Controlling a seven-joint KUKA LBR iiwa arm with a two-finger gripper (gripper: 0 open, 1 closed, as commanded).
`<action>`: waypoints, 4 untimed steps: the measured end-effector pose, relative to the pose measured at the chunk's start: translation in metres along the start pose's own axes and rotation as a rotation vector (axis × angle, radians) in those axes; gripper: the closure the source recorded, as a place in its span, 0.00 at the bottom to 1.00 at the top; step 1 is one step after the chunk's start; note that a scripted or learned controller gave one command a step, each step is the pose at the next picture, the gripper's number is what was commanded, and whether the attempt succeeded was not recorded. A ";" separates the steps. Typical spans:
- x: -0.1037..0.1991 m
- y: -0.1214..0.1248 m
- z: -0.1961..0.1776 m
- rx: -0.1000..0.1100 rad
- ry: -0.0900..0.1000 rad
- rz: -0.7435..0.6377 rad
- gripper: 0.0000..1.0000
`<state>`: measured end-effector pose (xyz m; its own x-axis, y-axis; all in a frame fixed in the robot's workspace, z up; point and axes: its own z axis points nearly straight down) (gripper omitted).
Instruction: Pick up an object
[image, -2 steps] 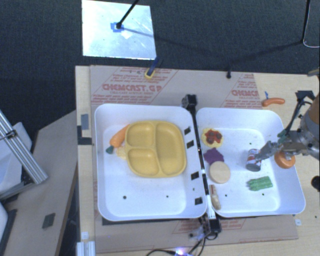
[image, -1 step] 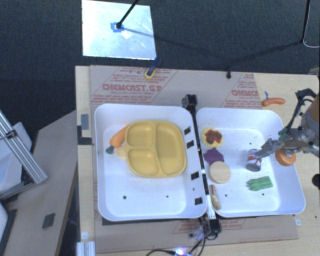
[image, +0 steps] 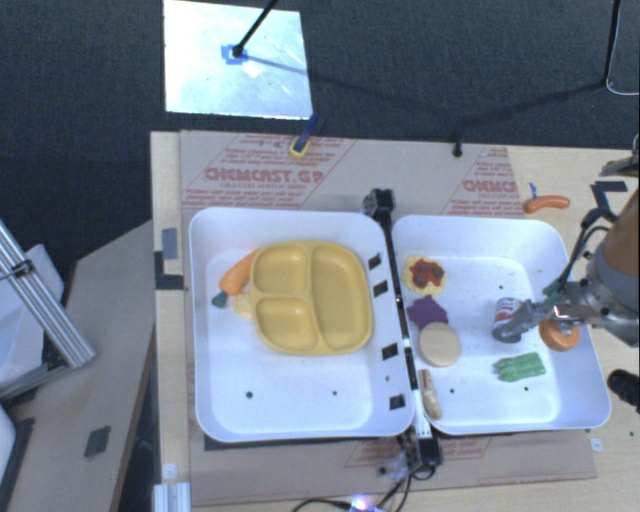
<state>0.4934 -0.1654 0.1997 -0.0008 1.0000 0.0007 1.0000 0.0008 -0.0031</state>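
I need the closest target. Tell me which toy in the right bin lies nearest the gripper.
The small can: it lies right at the gripper, above the green piece. The purple piece and the tan disc lie further left.

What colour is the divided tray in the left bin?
Yellow. The divided tray shows plainly in the camera view.

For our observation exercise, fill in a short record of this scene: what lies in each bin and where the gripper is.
left bin: yellow divided plate, carrot at its left edge
right bin: pizza toy, purple piece, round bun, can, green piece, orange piece
gripper: over the right bin, at the can
holding: cannot tell
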 end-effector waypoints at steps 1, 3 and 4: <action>0.002 -0.002 0.063 0.001 0.001 0.000 0.00; 0.001 0.002 0.087 -0.014 -0.005 -0.002 1.00; 0.005 0.004 0.024 -0.011 -0.003 -0.004 1.00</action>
<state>0.4973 -0.1602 0.1760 -0.0048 1.0000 -0.0024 1.0000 0.0048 0.0081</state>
